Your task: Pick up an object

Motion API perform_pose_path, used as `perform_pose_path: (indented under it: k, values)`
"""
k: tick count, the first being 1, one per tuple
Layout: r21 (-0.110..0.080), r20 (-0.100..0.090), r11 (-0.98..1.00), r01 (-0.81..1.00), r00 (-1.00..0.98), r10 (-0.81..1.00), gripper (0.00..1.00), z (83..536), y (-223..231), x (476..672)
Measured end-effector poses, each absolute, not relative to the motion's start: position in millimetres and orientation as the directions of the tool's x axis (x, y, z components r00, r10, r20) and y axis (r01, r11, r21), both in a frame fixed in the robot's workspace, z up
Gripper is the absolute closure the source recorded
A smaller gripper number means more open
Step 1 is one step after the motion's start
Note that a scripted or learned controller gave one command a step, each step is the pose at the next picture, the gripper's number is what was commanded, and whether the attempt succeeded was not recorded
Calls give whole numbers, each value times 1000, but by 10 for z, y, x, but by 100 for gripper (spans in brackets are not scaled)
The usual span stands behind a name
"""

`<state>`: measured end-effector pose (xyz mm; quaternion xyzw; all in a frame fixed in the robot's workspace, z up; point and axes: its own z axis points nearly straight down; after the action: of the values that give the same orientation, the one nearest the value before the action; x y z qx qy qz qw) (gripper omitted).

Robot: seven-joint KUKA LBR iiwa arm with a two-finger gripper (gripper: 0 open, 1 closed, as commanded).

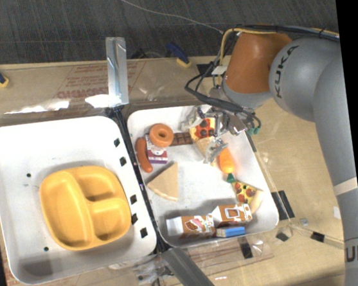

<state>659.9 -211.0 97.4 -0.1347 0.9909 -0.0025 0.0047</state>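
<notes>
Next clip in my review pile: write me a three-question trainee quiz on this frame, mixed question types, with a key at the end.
1. True or false: the yellow divided tray lies in the left bin.
2. Which item lies nearest the gripper?
A. the doughnut
B. the carrot
C. the bottle
3. Fill in: the pizza slice lies in the ____ bin, near its right wall.

Key
1. True
2. B
3. right; it lies in the right bin.
</notes>
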Motion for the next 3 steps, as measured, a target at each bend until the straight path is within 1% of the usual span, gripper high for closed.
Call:
perform_pose_path:
  k: [1,2,3]
  values:
    - [-6,-7,923,-384,-923,-385,0,956,-2086,5988]
    - [-8,-11,922,-388,-922,-388,100,1073,-2071,6011]
    - [-4,-11,977,-211,-977,-211,100,2203,-1593,6347]
